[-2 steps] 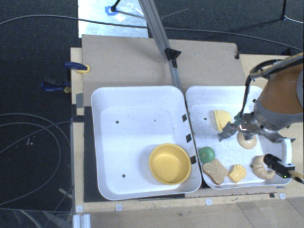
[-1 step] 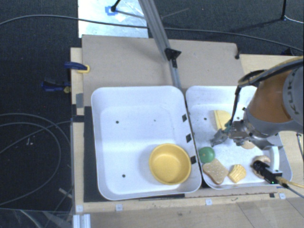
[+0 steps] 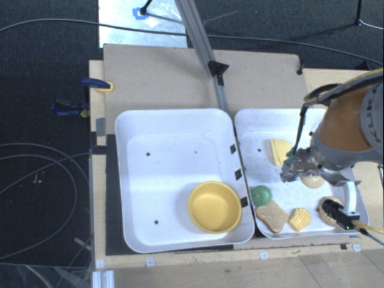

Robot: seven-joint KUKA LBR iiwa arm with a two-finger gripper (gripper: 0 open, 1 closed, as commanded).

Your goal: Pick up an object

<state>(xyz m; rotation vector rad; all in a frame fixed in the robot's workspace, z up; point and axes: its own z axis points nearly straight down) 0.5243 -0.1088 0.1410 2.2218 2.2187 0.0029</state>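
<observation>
**Arm hanging low over the right bin, its fingers lost in the clutter**

Looking down from the fixed camera, we are seeing the gripper (image 3: 292, 171) hovering low in the right bin (image 3: 255, 125), at the near edge of a pale yellow wedge (image 3: 278, 151). The wrist and its orange band are covering the bin's right side, and we cannot tell whether the tool is released, clenched or grasping anything, because its tip is blending into dark metal and shadow. A rounded beige piece (image 3: 313, 180) is peeking out just right of the gripper, half hidden beneath the wrist. A brown ring-shaped item (image 3: 329, 212) is lying at the near right corner, partly covered by a dark fitting on the arm.

Along the near wall we are making out a green ball (image 3: 261, 194), a tan slab like a slice of bread (image 3: 272, 216) touching it, and a ridged yellow piece (image 3: 300, 219) just beside the slab. Any of these could be the object to pick; all are sitting in the right bin.

The left bin (image 3: 150, 131) is holding a smooth yellow bowl (image 3: 215, 206) near its near right corner. A grey pole (image 3: 201, 35) is slanting in from the far side, ending above the seam between the bins.
</observation>
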